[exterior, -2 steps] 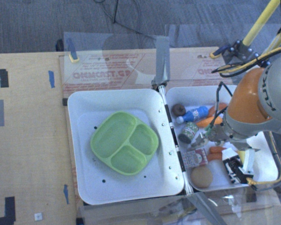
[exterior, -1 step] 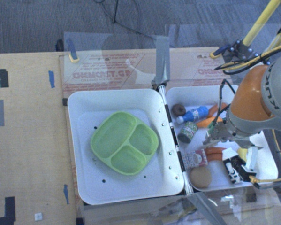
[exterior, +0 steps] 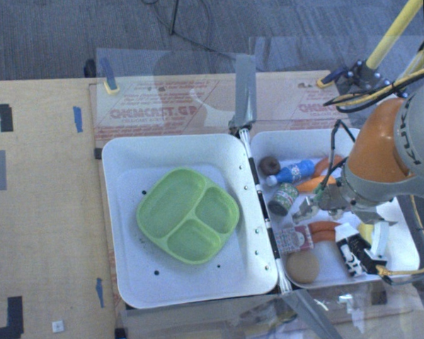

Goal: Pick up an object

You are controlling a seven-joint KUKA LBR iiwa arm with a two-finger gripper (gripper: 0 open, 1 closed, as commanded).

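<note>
- Two shallow white bins sit side by side on the bench. The left bin (exterior: pixel 123 226) carries one green three-compartment plastic plate (exterior: pixel 188 215), mid-floor.
- The right bin (exterior: pixel 295 137) is the cluttered one. The pick candidates crowd its left wall and middle.
- Far-left corner: a dark brown round lump (exterior: pixel 270 165), with a blue plastic bottle (exterior: pixel 295 172) lying on its side just beside it. An orange carrot-shaped piece (exterior: pixel 313 184) lies along the bottle's near side.
- Mid left wall: a small grey-green tin can (exterior: pixel 283 198).
- Near-left corner: a red-and-white flat packet (exterior: pixel 294 237), with a tan round bun-like item (exterior: pixel 303 267) at the near edge. A red sausage-shaped piece (exterior: pixel 323 229) is just right of the packet.
- The gripper (exterior: pixel 314 206) hangs low over the bin's middle, just beside the tin can and above the sausage piece.
- Claw state: cannot tell whether it is apart or together. Nothing is seen clamped in it.
- Judgement: the low wrist beside the can reads as a grasp approach on it, so the pick is not yet done.
- Risk: neighbours are tight and the can could roll toward the wall.
</note>
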